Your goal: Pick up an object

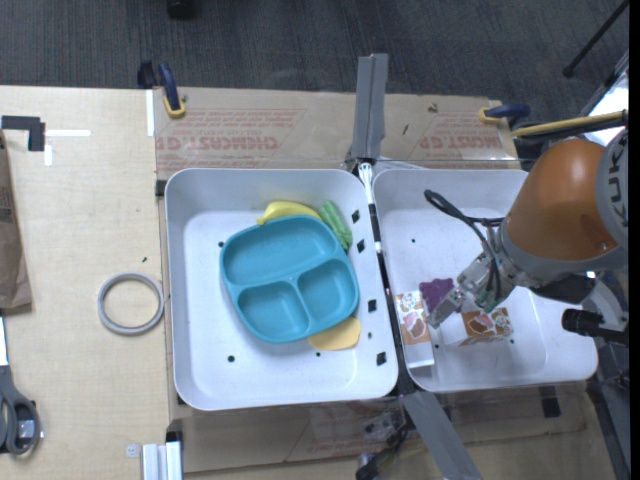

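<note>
My claw (462, 306), its grip unreadable, hung in the right bin (560, 363) over a purple piece (436, 291) and printed cards (487, 323), while the left bin (190, 298) held a blue divided plate (288, 278).

Lighting: bright, even, overhead; no strong single source evident.
Exposure: both white bins (190, 298) near overexposed, walls washing toward pure white; pale table (80, 218) likewise light.
Contrast: dark floor (300, 18) along the top edge reads dim and low in detail.
Shadows: soft and short; a faint one under the blue tray (290, 278), a darker one beneath the arm (565, 208) in the right bin.
Glare: broad soft sheen on the arm's orange band.
Sharpness: moderate overall; the hand (475, 288) and small items beside it are smeared, fine print illegible.
Distortion: slight slant; bin edges bow mildly.
</note>
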